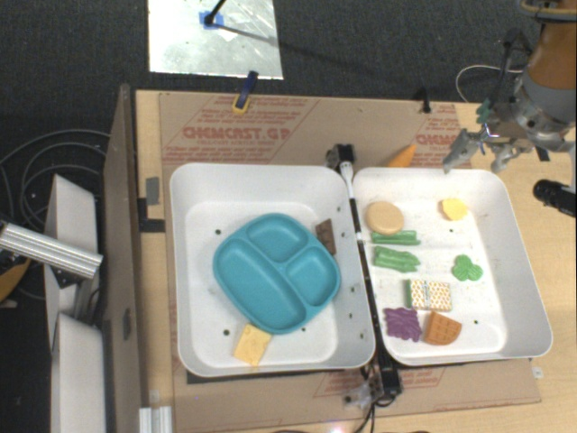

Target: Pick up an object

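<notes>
My gripper [479, 152] hangs open over the far rim of the right bin [514, 242], with nothing between its fingers. Below it in that bin lie a yellow piece [454, 208], a tan round cookie [385, 216], two green bean pods [395, 238], a green leafy piece [466, 268], a patterned cracker [429, 293], a purple piece [402, 323] and an orange waffle [442, 329]. The yellow piece is the nearest to the gripper.
The left bin [203, 197] holds a blue divided plate [276, 271], a brown piece [325, 236] and a yellow wedge [251, 345]. An orange carrot-like thing [402, 156] lies on the cardboard behind the bins. Cables run at far left.
</notes>
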Controlling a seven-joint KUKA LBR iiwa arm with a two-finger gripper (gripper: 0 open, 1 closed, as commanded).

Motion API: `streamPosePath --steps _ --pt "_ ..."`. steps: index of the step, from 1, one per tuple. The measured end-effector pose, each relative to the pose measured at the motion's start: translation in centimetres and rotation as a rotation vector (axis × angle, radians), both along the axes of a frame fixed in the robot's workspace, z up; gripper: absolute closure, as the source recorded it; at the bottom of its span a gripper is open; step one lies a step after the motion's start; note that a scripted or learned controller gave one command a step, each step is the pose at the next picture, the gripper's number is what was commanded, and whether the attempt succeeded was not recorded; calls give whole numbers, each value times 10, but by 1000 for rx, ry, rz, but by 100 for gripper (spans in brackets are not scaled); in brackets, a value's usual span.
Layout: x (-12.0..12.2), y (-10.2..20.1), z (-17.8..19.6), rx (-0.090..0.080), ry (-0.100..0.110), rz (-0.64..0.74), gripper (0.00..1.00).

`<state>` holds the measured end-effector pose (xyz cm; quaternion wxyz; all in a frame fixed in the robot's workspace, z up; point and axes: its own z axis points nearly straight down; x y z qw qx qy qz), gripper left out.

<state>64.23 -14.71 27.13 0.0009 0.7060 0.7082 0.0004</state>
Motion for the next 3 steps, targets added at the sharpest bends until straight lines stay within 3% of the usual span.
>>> streamPosePath --steps 1,2,3 --pt "-67 -11 -162 4 19 -5 0" --pt "-109 1 -155 2 5 -3 0" --pt "-105 0 -144 0 -2 -1 100"
